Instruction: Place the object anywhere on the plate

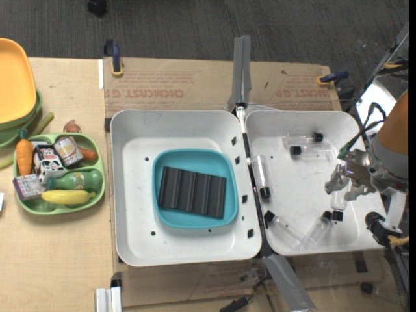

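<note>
Gripper [339,186] over right bin [305,125], grip state unclear; dark ridged object [193,190] already on teal plate [162,168], task looks done.

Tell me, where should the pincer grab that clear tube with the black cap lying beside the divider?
Probably across the middle of the clear tube, coming straight down from above. It lies flat along the right bin's left wall, so its narrow width suits the pincer.
</note>
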Motion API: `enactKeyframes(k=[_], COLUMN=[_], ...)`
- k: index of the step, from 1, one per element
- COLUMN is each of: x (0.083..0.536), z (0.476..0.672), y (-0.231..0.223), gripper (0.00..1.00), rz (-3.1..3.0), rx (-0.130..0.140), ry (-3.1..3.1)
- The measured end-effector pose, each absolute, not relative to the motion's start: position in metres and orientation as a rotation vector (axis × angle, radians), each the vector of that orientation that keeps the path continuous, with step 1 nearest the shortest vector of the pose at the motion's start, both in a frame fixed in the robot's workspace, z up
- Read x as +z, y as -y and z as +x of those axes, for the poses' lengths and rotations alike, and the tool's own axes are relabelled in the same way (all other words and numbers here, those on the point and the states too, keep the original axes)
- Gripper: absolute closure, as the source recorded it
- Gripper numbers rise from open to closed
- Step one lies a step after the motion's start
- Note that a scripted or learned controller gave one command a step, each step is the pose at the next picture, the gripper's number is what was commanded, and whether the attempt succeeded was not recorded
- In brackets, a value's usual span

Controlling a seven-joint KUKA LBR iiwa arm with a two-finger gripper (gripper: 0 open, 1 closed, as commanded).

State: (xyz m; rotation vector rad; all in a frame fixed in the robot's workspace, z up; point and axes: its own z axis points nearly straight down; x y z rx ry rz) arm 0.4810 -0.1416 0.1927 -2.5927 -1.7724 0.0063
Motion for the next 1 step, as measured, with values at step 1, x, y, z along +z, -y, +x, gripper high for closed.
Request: enactKeyframes(k=[1], x=[0.1928], z=[0.481], y=[0.1416], gripper=[0.0], rz=[-2.593], rx=[0.006], ry=[1.772])
